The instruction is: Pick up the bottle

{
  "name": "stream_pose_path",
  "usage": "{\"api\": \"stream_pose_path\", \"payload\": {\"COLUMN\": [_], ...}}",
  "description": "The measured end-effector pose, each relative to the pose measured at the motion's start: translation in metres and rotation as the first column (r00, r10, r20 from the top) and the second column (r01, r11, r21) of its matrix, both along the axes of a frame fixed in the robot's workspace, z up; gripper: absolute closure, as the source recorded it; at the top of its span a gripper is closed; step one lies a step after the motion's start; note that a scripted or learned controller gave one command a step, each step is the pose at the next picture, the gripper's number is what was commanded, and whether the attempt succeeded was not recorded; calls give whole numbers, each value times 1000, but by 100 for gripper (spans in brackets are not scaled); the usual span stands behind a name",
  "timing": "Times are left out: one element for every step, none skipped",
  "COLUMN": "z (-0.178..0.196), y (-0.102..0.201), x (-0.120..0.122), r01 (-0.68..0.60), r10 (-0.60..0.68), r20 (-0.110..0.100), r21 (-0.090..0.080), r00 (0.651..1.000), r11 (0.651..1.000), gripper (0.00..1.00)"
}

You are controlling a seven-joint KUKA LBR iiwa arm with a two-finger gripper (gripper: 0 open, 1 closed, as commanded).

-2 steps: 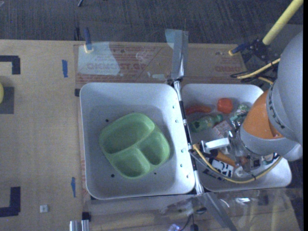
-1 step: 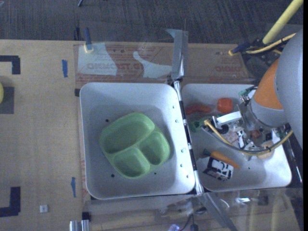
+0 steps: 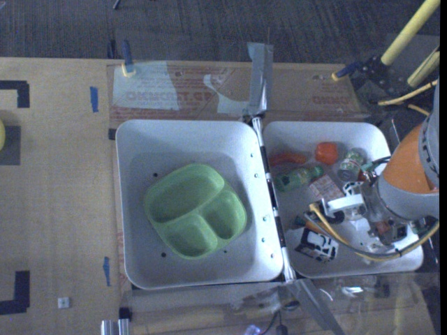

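- Here, note the bottle (image 3: pixel 297 179): a green, label-wrapped body lying on its side in the right-hand bin (image 3: pixel 279 135), toward that bin's near-left quarter as you look down, close to the divider between the two bins.
- Its long axis runs roughly from 8 o'clock to 2 o'clock across the view, with what looks like the cap end pointing toward 2 o'clock; judge this loosely, since the ends are blurred.
- The gripper (image 3: pixel 374 232) hangs low over the same bin, at the end of the arm (image 3: pixel 412 176) with its orange band; cables and the wrist body cover the tip, so you cannot tell how the fingers are set.
- From the gripper, the bottle lies at about 10 o'clock, well apart, with a small carton (image 3: pixel 325 185) and other clutter between.
- An orange object (image 3: pixel 326 152) and a can (image 3: pixel 351 163) sit at about 2 o'clock from the bottle, near but not clearly touching it.
- The left bin (image 3: pixel 133 145) carries a green divided tray (image 3: pixel 196 209), away from the work.
- You would likely need the closing line set across the bottle's long axis, that is, along 11 to 5 o'clock.
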State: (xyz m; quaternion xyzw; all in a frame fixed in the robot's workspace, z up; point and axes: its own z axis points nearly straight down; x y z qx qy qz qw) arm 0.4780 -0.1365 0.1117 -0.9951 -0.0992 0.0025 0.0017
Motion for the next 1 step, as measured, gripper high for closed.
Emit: {"api": "stream_pose_path", "payload": {"z": [15], "y": [13], "x": [1], "r01": [-3], "r10": [3], "r20": [2], "r21": [-2], "r00": [1000], "r11": [1000], "gripper": [0]}}
